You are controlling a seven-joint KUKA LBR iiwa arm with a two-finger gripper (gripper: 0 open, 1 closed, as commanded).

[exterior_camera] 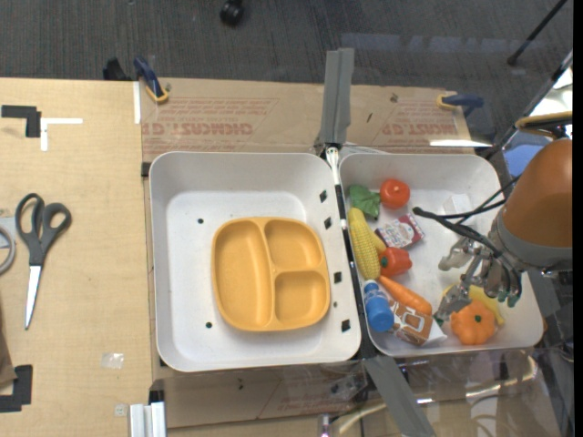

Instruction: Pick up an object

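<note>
The right bin [455, 173] holds several toy foods. A red tomato [394, 192] and a green leafy piece [363, 198] lie at the back. A yellow corn cob [364, 242], a small red-and-white packet [401, 234] and a red pepper [395, 261] sit in the middle. Toward the front are an orange carrot [405, 294], a blue bottle [377, 308], a brown box [413, 324], an orange pumpkin [474, 324] and a yellow piece [487, 302]. My gripper [466, 282] hangs low over the bin's front right, just above the pumpkin and the yellow piece.
The left bin [173, 244] holds a yellow divided plate [271, 272]. Scissors [38, 244] lie on the wooden bench at the far left. Black cables [455, 215] run from the arm across the right bin's back.
</note>
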